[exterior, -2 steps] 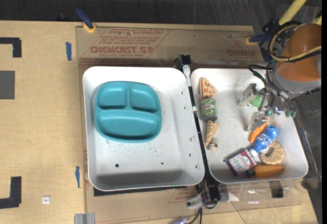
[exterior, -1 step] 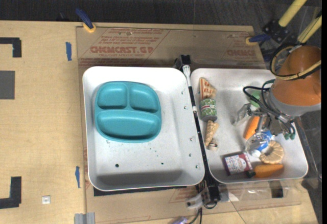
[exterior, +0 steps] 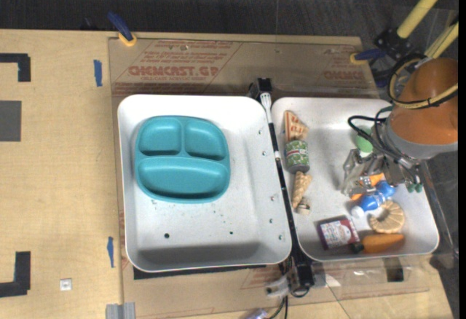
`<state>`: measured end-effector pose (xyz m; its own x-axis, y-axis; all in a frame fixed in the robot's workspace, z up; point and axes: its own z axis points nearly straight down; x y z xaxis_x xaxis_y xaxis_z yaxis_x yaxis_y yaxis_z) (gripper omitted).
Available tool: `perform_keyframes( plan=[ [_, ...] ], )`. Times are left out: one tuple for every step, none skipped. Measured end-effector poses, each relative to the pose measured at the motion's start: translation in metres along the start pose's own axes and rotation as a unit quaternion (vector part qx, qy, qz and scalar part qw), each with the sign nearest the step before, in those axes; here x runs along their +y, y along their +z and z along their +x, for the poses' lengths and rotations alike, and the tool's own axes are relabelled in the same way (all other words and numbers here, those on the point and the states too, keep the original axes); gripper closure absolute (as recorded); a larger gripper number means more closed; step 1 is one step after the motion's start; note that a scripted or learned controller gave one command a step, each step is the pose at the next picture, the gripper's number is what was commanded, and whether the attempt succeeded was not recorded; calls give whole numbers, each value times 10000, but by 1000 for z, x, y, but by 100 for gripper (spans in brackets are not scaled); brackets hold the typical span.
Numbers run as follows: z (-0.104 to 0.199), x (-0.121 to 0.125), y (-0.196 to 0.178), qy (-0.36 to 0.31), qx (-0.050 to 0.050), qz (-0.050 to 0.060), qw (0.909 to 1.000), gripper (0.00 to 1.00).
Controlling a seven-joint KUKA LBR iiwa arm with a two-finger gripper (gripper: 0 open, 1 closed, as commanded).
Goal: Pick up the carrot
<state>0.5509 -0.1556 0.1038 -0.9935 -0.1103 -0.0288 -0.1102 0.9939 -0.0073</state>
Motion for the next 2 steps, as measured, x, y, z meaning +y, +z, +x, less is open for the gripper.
perform_keyframes(
  plan=[
    [0,0,1,0,9,-4,10000,0],
    [7,-52,14,-143,87,-21,9999,0]
  ],
)
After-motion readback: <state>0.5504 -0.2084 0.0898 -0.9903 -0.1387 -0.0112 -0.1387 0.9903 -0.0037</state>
